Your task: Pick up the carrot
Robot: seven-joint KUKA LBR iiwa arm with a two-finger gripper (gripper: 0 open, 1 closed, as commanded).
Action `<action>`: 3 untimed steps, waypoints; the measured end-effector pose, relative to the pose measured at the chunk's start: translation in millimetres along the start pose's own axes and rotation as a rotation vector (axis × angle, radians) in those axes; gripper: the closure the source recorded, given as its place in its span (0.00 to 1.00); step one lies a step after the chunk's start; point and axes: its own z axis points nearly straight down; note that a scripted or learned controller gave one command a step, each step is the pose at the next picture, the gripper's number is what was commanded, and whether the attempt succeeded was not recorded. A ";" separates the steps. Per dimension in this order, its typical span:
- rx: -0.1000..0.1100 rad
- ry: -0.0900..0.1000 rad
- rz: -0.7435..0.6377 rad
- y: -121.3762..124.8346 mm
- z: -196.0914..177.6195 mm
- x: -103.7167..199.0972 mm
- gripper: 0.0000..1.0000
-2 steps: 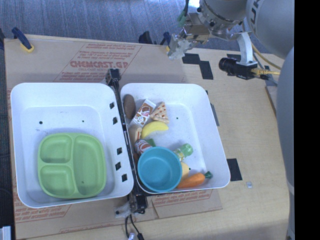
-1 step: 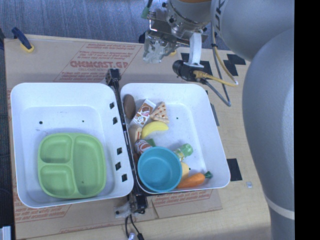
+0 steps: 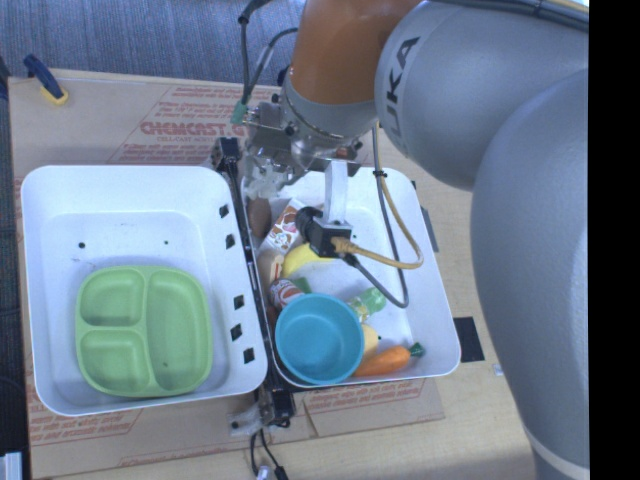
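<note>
The orange carrot (image 3: 386,360) with a green top lies at the front of the right bin (image 3: 437,313), beside the blue bowl (image 3: 318,340). My gripper (image 3: 268,180) hangs over the back left corner of that bin, well behind the carrot and apart from it. The arm's wrist and a black cable block (image 3: 323,233) cover part of the bin's middle.
The right bin also holds a yellow item (image 3: 303,260), a printed packet (image 3: 283,230), a small can (image 3: 288,292) and a green item (image 3: 370,303), all crowded together. A green divided plate (image 3: 145,330) lies in the left bin (image 3: 60,208).
</note>
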 end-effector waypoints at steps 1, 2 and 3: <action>-0.013 0.000 -0.163 18.0 -43.9 -71.3 1.00; -0.008 0.000 -0.459 -5.9 8.1 -40.7 1.00; -0.013 0.001 -0.268 -9.5 3.6 11.4 1.00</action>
